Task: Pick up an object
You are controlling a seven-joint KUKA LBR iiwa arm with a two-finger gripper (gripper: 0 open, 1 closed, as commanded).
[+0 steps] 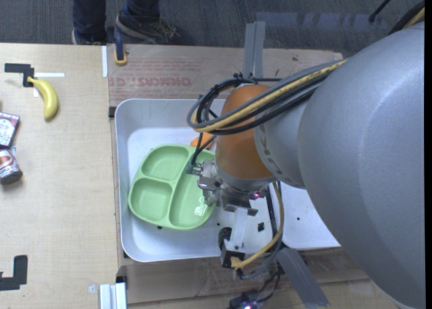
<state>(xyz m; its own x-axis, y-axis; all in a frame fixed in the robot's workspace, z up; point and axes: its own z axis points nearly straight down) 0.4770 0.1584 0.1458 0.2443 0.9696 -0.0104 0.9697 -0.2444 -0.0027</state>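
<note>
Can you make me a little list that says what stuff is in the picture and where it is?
bin: white bin, on the bench
in the bin: green divided plate, lying tilted
plate sections: three
robot arm: grey arm with orange band, over the plate's right edge
cables: yellow and black, looped over the arm
outside the bin: banana on the wooden surface to the left
top edge: a person's shoes

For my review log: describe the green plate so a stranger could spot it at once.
Find the white bin under the big grey arm. The green plate lies in its left half, beside the arm's orange band. It alone is pale green and split into compartments.
</note>
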